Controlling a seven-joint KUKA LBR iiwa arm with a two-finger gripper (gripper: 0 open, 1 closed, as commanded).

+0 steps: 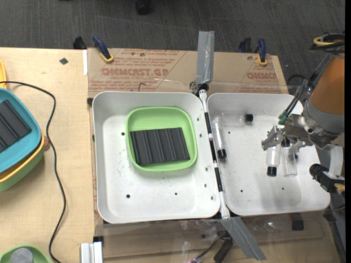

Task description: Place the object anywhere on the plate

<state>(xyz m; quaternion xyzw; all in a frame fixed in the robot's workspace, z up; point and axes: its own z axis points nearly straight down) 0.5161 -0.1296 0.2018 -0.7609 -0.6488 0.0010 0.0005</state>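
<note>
A green square plate [186, 122] sits in the left bin [109, 163], and a dark ridged slab [160, 146] lies flat on it. In the right bin [247, 193] a clear marker with a black end [218, 140] lies along the left wall. A small black cap [248, 117] rests near the back. My gripper [281, 162] hangs over the right part of the right bin, far from the plate. Its two pale fingers [289, 164] point down and stand apart, with nothing between them. A small black bit [271, 171] sits at the tip of the left finger; I cannot tell what it is.
A divider ridge [211, 147] separates the two bins. Cardboard [142, 70] with clamps lies behind them. Stacked teal and yellow trays [19, 141] and a black cable [55, 163] are on the wooden bench to the left.
</note>
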